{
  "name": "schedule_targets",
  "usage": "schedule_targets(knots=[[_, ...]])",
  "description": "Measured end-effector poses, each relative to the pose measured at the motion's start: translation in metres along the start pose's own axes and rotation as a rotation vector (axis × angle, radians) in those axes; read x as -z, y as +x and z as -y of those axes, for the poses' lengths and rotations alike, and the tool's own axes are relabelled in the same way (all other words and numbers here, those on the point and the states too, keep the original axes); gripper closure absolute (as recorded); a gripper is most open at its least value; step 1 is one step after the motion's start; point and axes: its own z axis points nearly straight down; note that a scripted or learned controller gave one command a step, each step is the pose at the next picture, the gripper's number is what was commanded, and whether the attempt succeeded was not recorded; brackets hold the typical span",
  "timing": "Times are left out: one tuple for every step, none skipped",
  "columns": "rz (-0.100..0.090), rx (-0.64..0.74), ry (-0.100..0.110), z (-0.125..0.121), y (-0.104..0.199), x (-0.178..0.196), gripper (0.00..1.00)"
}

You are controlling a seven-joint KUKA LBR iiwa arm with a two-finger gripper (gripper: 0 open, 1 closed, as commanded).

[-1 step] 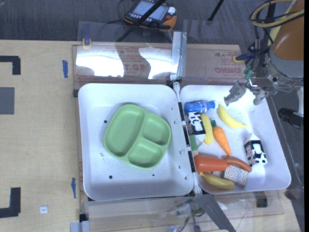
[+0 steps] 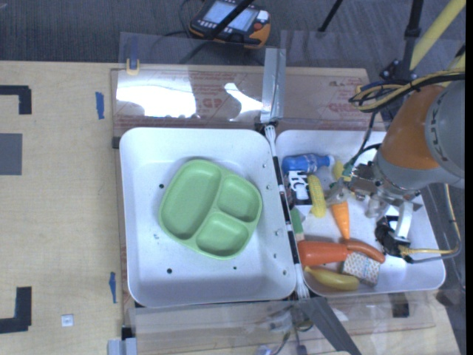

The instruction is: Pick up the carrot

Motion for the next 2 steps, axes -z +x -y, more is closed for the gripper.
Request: schedule_targets(knots=[[-0.001,-0.003,-0.003,-0.001,0.0,0.011,1.0],[0.002,0.002,0.004,-0.048,-0.002,0.114,1.0]])
